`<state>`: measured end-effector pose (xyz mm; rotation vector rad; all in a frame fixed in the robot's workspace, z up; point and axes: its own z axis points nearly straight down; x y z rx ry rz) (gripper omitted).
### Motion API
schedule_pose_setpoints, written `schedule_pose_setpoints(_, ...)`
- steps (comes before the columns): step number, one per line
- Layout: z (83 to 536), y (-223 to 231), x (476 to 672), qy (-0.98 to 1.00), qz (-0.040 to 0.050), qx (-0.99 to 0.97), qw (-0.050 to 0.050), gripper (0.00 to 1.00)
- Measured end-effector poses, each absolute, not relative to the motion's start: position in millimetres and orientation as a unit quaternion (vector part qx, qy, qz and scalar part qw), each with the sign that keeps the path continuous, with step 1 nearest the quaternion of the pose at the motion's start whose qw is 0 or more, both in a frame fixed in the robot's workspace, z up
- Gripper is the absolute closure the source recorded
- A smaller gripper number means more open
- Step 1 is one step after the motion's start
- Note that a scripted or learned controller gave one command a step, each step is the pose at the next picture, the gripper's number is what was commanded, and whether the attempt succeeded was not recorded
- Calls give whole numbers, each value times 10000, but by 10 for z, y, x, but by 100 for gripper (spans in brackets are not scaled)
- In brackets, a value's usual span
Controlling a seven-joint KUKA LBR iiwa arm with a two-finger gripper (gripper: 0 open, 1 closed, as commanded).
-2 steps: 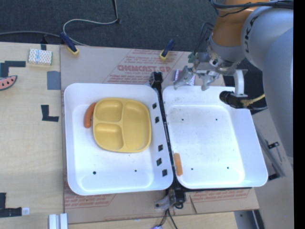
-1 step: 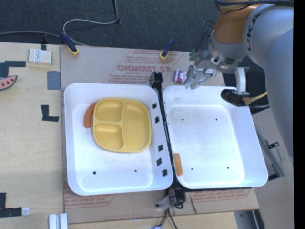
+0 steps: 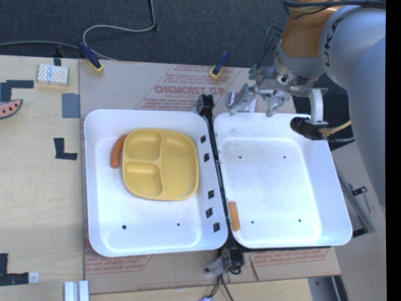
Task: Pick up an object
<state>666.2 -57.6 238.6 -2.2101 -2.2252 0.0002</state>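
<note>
White bins [image 3: 276,236] hold orange sausages [image 3: 234,216] (slim, short).

We see the arm [image 3: 351,36] cut off by the top and right edges, so its base stays out of sight. The gripper [image 3: 255,100] is small and blurred; we cannot tell how it stands. The orange sausage-like piece [image 3: 116,152] is partly hidden behind the yellow divided plate [image 3: 160,164]. At the left edge, a watermelon-slice shape [image 3: 9,108] is cut off.
</note>
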Motion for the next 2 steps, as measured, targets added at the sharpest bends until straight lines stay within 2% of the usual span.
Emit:
schedule_pose_setpoints(1,2481,-571,6664,-7096,-6,-7046,34,100)
schedule_pose_setpoints(2,2480,-572,6664,-7096,-3,-7046,33,0)
